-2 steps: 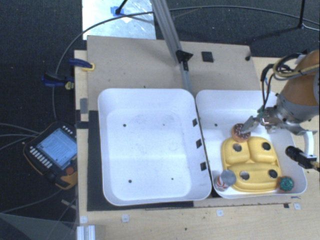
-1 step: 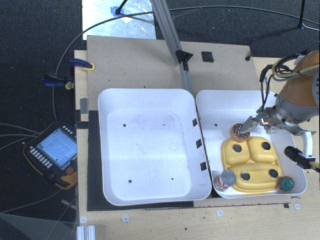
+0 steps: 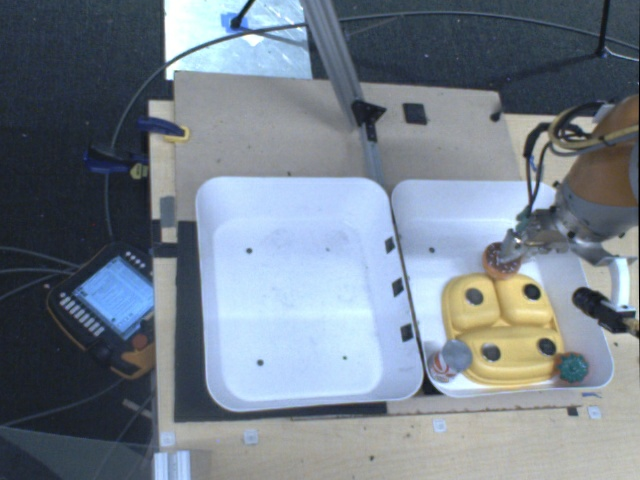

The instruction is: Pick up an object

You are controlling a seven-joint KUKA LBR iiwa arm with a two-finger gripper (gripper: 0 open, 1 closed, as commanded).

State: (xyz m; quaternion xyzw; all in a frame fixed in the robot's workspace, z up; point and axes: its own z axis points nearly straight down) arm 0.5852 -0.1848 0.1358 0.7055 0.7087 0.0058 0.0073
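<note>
In the right bin (image 3: pixel 430 218), the tool (image 3: pixel 508 251) sits over a brown disc (image 3: pixel 496 260) touching the yellow tray's (image 3: pixel 500 328) far edge; grip state unclear. Grey cup (image 3: pixel 452 357) and green ball (image 3: pixel 573 368) flank the tray's near edge.

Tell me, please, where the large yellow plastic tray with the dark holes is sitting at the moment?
The large yellow plastic tray lies in the right-hand white bin, toward its near edge, between a small grey object and a small green ball.
</note>
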